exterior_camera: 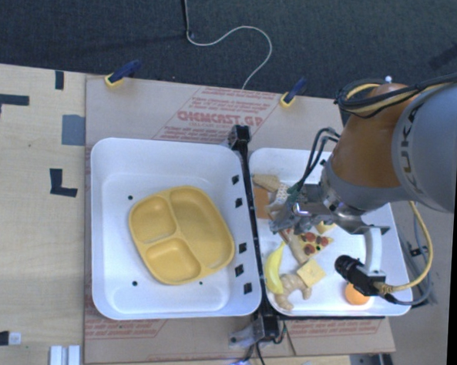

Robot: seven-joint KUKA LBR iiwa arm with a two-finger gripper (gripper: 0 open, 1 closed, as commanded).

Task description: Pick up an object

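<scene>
the arm reaches in over the right bin, its tool low among a clutter of toy food near the divider. whether the tool is open or closed i cannot tell. just below it lie a pizza slice, a banana, a cheese wedge and an orange. the left bin holds a yellow divided plate. this looks like the approach step; next it needs a clean closure on one item, then a lift.

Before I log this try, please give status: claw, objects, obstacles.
Claw low in right bin, among toy food. Banana lying loose near it. Yellow tray alone in left bin.
</scene>
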